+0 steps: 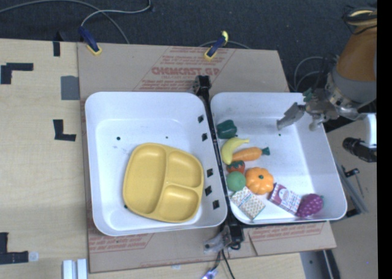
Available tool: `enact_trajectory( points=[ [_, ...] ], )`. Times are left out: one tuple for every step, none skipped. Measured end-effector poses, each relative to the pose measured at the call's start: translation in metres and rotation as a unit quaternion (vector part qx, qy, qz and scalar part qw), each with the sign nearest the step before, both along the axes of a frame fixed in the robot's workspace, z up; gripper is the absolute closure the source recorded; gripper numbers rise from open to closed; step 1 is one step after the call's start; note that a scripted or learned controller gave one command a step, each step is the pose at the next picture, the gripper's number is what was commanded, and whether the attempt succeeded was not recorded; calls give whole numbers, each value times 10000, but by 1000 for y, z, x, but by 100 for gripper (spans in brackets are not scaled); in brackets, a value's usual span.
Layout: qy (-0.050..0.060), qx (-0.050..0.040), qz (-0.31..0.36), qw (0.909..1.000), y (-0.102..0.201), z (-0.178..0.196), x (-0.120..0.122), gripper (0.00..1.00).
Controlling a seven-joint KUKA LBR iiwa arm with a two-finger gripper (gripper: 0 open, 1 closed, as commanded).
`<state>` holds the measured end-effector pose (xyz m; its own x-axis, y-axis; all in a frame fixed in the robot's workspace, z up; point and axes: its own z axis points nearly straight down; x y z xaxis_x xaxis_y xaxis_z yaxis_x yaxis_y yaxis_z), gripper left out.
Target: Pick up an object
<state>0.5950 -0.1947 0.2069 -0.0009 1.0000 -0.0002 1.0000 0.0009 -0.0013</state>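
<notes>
While the gripper (299, 115) hangs over the right bin (318, 149), near its far right corner, nothing lies between its fingers; one grey finger juts left toward the bin's middle, and whether the jaws stand wide or narrow cannot be told from this slant. No single object is named by the task, so any piece in the right bin may serve. All lie clustered against its left wall and near edge, well apart from the gripper: a green pepper (226, 128), a banana (233, 147) with a carrot (249, 153) touching it, a red piece (237, 166) half hidden beneath them, a green ball (236, 181), a pumpkin (260, 180), a patterned packet (248, 203), a maroon carton (283, 198) and purple grapes (310, 205) in the near right corner. These look like toy foods, judged light and stiff, with smooth, likely slippery skins. The carrot, slim and lying free on its right side, seems the easiest hold, taken across its middle; the pumpkin and ball are round and may squirt from the jaws; the packet lies flat and offers little edge. The left bin (104, 124) holds a yellow tray (163, 181) with three compartments, nothing in them
</notes>
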Motion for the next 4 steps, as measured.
enact_trajectory(
  points=[
    [11,7,4,10000,49,-80,-46,0],
    [-9,0,-8,10000,79,-121,-109,0],
    [-7,3,-5,10000,79,-111,-108,100],
    [-6,2,7,10000,135,-23,-58,100]
  ],
)
